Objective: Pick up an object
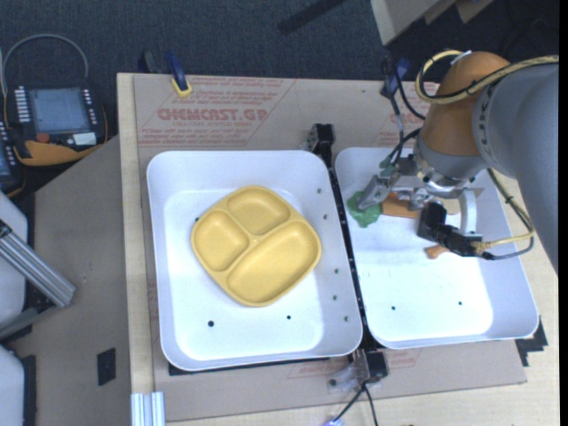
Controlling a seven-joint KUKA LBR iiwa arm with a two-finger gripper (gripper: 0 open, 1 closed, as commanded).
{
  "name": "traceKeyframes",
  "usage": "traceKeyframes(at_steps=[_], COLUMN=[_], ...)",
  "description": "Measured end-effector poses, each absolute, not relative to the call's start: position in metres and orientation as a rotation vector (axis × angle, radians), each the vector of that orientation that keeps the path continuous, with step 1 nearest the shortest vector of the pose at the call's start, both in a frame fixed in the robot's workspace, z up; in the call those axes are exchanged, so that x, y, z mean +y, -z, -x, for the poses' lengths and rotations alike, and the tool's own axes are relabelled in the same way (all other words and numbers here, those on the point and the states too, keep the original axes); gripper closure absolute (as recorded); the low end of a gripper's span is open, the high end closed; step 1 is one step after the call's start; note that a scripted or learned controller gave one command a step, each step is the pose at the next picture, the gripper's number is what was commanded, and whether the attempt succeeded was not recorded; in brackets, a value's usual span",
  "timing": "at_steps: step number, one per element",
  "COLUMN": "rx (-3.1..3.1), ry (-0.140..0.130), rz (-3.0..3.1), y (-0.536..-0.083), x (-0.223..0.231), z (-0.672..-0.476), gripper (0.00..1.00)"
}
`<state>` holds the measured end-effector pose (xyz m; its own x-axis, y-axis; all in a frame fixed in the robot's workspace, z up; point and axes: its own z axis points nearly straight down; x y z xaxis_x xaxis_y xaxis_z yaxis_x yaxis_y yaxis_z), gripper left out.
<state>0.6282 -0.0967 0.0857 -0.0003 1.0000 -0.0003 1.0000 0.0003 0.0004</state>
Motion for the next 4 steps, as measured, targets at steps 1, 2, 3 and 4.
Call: traceKeyframes(at_steps=[1, 2, 3, 4], rx=[2.212, 2.218, 2.218, 2.219], ry=[-0.009, -0.006, -0.008, -0.006], rz=[-2.213, -2.216, -2.214, -2.216], y=[-0.101, -0.165, -0.226, -0.272], x=[-0.098, -0.096, -0.088, -0.088], z=[-0.631, -0.636, -0.638, -0.639], gripper=[1.00, 1.00, 1.00, 1.00])
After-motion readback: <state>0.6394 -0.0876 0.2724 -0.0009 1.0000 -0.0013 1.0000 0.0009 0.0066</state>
